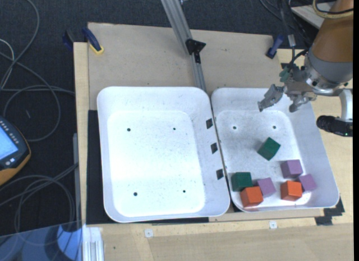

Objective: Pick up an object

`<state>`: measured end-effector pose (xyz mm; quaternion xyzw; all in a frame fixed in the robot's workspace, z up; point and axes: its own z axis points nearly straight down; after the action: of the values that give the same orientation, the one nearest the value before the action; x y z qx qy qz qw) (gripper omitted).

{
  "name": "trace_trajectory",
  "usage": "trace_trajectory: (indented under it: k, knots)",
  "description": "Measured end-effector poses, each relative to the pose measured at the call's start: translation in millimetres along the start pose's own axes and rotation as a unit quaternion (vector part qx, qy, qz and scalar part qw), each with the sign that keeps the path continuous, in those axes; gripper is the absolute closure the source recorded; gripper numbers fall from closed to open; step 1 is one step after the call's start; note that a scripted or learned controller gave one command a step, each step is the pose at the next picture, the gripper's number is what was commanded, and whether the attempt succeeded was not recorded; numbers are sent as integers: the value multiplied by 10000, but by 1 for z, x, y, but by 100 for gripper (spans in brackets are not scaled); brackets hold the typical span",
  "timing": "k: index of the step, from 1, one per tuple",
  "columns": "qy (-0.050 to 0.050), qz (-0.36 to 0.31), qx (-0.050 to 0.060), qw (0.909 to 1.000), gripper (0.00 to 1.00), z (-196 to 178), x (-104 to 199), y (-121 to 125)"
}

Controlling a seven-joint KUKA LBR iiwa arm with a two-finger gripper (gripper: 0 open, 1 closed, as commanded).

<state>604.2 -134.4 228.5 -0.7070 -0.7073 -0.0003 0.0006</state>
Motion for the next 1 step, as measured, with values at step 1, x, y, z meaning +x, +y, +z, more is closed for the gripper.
trace_trajectory:
  k: [1]
  knots:
    - [-8,-30,-63,10000,0,-75,36,42]
